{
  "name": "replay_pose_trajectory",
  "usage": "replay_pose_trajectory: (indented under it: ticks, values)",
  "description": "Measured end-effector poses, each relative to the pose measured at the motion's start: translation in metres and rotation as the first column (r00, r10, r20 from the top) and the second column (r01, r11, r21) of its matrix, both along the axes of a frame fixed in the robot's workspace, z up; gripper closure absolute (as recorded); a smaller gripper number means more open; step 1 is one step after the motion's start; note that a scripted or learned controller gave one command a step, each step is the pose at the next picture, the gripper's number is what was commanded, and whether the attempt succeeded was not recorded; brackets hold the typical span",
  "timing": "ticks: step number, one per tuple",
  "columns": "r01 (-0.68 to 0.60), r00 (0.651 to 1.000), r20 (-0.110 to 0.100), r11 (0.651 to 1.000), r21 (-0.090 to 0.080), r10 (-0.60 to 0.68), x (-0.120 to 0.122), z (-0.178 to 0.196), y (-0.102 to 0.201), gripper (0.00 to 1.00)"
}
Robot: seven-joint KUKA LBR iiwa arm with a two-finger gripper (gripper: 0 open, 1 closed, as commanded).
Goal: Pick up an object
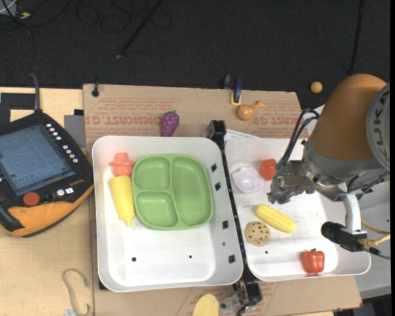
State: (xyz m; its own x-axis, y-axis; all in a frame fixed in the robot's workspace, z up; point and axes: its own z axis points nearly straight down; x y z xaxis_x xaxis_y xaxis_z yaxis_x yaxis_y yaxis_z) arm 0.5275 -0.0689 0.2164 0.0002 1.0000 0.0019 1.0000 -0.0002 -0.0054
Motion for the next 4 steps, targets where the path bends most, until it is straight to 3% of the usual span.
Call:
replay_pose_trajectory:
  ticks: [1,3,4]
  values:
    - [0.000,1.000,0.006,1.000,-0.001,0.000,0.001,0.022,-0.002,1.00]
    - [0.000,1.000,0.001,1.000,-0.002,0.000,-0.002,0.002,-0.004,1.00]
    - [0.000,1.000,0.004,1.000,-0.001,0.000,0.010,0.008,0.007,1.00]
